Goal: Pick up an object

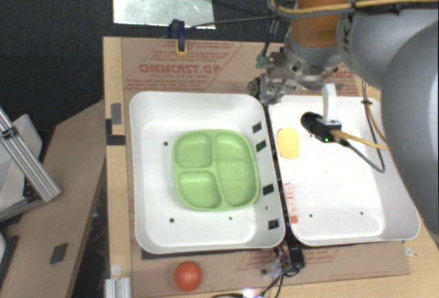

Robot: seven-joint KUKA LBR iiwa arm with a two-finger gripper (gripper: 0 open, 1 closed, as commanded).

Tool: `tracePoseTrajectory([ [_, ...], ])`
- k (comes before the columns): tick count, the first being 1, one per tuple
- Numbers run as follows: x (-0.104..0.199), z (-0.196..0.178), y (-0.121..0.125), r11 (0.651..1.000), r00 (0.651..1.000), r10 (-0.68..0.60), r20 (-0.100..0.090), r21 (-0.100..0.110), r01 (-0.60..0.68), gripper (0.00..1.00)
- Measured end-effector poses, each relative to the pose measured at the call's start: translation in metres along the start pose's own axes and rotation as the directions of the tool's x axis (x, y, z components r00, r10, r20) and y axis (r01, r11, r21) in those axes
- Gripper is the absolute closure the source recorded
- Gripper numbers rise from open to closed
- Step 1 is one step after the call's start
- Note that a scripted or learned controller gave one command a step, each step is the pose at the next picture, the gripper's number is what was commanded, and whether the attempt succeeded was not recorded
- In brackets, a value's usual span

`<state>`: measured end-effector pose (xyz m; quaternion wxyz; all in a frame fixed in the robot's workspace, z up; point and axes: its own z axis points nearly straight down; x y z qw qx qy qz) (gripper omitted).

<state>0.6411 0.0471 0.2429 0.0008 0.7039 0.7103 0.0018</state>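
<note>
We see the claw (269, 89) hanging at the upper middle of the frame, over the top end of the seam where the two bins meet. At this slant its tip is a dark tangle against the bin rim, and we cannot tell whether it is spread or pressed together. Nothing shows pinched in it.

The nearest thing to pick is the yellow piece (289, 143). It lies on the floor of the right bin (343, 207), just beside that bin's left wall. From the claw it lies toward the bottom of the frame and a little to the right, near but apart. Its longer side runs roughly up and down the frame, parallel to the wall, though it is only slightly longer than wide.

The green plate (215, 169) lies flat in the middle of the left bin (147, 152), down and to the left of the claw and farther off than the yellow piece.

We judge that the coming move turns on that short offset: a slide down the frame, a touch rightward, then a descent. The wall so close on the piece's left is the hazard, since one side of the claw would have to fit between the piece and the wall.
</note>
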Motion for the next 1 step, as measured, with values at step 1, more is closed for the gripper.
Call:
tracePoseTrajectory([
  [1, 0.0441, 0.0028, 0.0121, 1.000, 1.000, 0.001, 0.000, 0.000, -0.001, 1.00],
])
